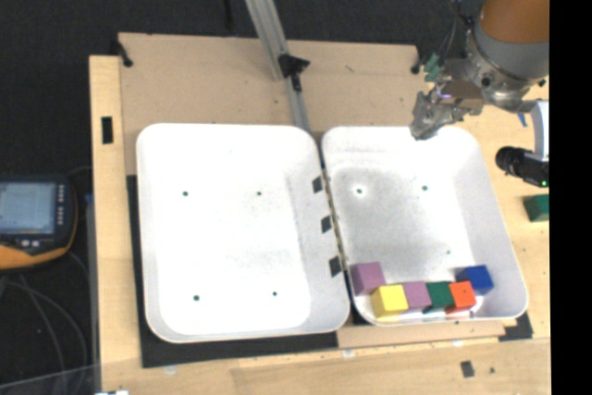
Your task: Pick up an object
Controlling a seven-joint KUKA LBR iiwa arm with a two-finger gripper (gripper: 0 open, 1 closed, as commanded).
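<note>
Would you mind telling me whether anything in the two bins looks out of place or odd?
Nothing looks damaged or spilled. The blocks are all crowded against the near edge of the right bin, rather than spread out. The gripper hangs over that bin's far edge, well away from them.

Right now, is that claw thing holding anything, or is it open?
Gripper: cannot be told from this view. It hangs over the far edge of the right bin, apart from the blocks.

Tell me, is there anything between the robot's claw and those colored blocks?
No. In the camera view, the gripper hangs at the right bin's far edge, the blocks sit along its near edge, and bare white bin floor lies between.
</note>
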